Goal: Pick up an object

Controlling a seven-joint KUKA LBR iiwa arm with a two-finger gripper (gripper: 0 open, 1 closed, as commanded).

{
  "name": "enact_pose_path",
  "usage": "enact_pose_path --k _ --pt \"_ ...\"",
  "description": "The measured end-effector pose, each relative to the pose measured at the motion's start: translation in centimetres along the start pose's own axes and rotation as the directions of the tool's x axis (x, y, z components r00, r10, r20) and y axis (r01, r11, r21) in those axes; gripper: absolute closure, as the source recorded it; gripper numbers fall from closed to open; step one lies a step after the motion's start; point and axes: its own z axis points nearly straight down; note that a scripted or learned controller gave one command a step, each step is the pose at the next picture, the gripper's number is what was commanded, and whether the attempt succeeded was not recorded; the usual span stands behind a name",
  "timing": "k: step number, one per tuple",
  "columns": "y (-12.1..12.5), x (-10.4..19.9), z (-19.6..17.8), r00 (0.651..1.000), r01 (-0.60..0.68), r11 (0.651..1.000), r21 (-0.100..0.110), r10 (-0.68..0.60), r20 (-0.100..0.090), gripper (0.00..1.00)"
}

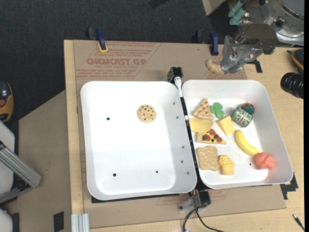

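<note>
The board under the two bins carries red writing that reads "CHEMCAST G.P" (116,61), the hand (233,64) hovers beyond the right bin (275,129), its state impossible to tell, and a cookie (146,113) lies in the left bin (96,144).

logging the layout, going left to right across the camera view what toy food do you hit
cookie → pizza slice → green piece → cheese wedge → green can → banana → pink-orange fruit
</note>
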Motion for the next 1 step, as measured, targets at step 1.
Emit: enact_pose_path --k 1 --pt "0.39 -14.03 0.62 1.0 -0.021 1.0 0.011 0.021 0.008 1.0"
